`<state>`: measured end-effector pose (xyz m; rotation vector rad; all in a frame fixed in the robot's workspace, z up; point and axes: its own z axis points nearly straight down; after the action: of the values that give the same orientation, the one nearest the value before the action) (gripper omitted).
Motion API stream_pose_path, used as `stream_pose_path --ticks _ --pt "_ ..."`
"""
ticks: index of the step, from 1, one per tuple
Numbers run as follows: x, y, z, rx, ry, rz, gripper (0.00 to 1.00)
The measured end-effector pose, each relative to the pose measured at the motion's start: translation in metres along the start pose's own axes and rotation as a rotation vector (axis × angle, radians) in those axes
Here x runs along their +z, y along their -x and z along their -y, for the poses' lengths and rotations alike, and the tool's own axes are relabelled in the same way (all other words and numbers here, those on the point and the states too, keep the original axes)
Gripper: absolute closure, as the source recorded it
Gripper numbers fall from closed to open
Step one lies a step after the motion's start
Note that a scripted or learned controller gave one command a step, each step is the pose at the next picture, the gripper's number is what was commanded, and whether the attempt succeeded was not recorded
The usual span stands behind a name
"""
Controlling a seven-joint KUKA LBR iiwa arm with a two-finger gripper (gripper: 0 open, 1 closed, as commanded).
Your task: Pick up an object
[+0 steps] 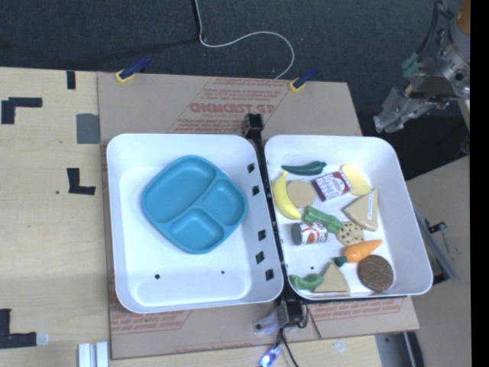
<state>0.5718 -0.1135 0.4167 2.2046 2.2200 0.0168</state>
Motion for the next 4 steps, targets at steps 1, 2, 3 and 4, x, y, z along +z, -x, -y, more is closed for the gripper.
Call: stream_pose_path --ticks 1,2,3,4 --pt "0.09 -0.01 0.066 0.009 -0.028 -0.003 1.0" --pt "0.16 -0.047 0.093 0.005 -0.029 -0.004 1.0" --pt "0.207 -0.099 0.054 0.001 -0.022 -0.003 1.0" --pt "0.049 -0.103 0.087 0.004 -0.002 -0.003 1.0"
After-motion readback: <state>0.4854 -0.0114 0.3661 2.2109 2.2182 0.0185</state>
